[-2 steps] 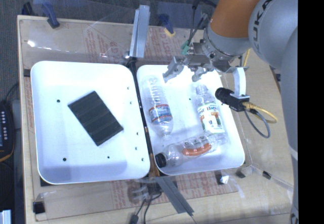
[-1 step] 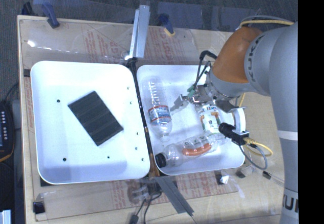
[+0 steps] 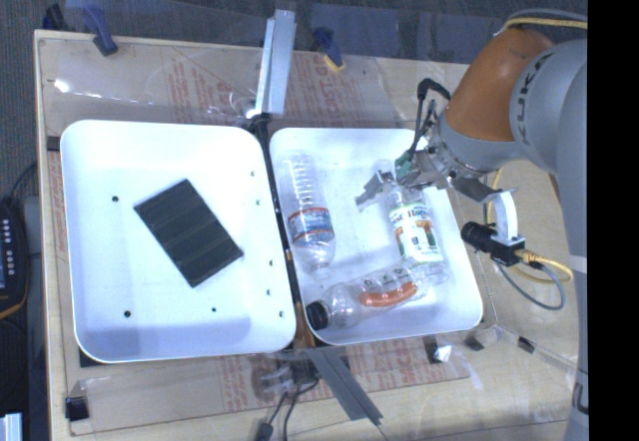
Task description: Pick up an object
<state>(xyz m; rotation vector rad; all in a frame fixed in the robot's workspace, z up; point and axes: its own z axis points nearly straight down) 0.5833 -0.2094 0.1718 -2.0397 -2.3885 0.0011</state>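
Observation:
My gripper (image 3: 384, 185) is low in the right bin (image 3: 454, 304), its fingers around the cap end of a clear bottle with a white label (image 3: 417, 232) that lies along the bin's right side. Left of it lies a clear water bottle with a blue and red label (image 3: 309, 217). A third clear bottle with an orange label and a black cap (image 3: 371, 295) lies along the front wall. A flat black rectangular pad (image 3: 188, 231) rests in the left bin (image 3: 80, 160).
The grey arm with its orange band (image 3: 494, 95) reaches over the right bin's far right corner. A cable and connector (image 3: 499, 239) hang by the bin's right rim. A metal bar (image 3: 275, 60) stands behind the divider between the bins.

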